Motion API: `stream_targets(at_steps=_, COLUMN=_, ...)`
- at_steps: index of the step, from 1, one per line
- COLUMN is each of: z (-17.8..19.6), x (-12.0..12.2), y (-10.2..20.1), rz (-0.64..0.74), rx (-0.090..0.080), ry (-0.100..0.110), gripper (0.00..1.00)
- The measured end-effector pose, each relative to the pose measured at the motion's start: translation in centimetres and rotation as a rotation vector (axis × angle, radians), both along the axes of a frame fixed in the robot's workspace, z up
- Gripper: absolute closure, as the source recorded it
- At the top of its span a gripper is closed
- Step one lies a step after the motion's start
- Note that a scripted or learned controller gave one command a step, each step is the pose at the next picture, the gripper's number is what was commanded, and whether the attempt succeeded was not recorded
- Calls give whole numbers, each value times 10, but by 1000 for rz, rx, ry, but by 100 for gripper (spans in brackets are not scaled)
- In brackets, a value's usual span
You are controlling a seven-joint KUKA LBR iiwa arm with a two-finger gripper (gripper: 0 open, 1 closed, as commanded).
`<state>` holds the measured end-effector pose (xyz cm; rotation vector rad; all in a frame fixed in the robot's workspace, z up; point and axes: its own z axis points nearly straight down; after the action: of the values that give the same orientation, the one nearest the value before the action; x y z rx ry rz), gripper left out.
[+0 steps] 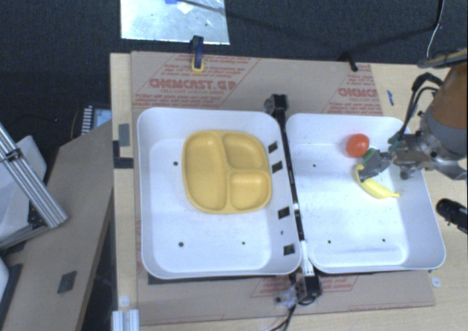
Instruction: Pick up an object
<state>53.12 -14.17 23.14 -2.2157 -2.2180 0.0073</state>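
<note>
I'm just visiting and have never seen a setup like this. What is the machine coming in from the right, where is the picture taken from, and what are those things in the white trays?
One camera above the bench looks down at a slant. The grey shape with an orange band at the right is a robot arm; its gripper is the part that grabs things. Two shallow white bins sit side by side. The left bin holds a yellow divided plate. The right bin holds an orange-red ball and a yellow banana-like toy. The gripper sits low beside the toy's upper end; whether it has grabbed it, I cannot tell.
</note>
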Motion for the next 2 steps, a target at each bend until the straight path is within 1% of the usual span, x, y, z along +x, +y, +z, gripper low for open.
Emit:
stream_targets(at_steps=1, z=4, x=2, y=0, rz=2, rx=-2, ry=-9, gripper=0)
stream_targets(at_steps=2, z=-58, x=-1, y=3, rz=0, rx=0, ry=-4, gripper=0)
